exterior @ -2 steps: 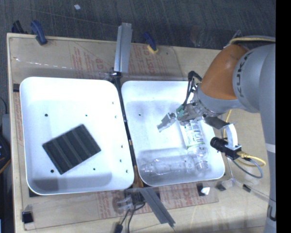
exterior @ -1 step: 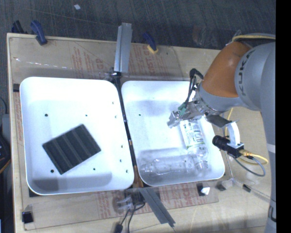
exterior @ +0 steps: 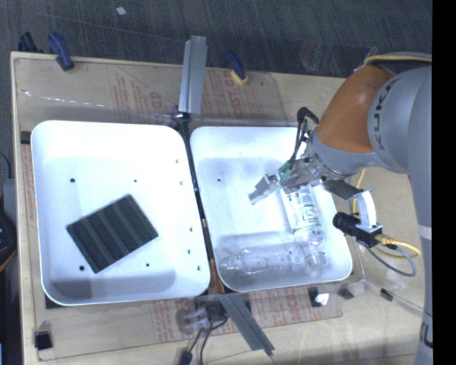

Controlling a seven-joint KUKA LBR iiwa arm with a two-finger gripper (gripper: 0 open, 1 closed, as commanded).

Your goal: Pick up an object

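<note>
In the right bin, toward the lower right of the frame, we see two clear plastic bottles. One bottle lies roughly lengthwise up and down the picture, with a white label bearing some green print. The other bottle lies crosswise along the bin's lower wall, almost see-through against the white floor. The two meet near the bin's lower right corner, where we cannot make out whether they touch or merely overlap in the view.

Just above the labelled bottle we find the gripper, which points toward the left of the frame and hangs over the middle of the bin floor. We see nothing between its tips, and the bottle lies beside it, lower and to the right. Whether the tool stands wide or narrow we cannot tell, as its end is small and pale against the bin.

Behind it the grey arm comes in from the right edge, with its orange band at the upper right.

The left bin holds a dark ribbed rectangular pad, which lies flat and tilted in the lower left part of that bin. Both bins sit on a wooden bench.
</note>
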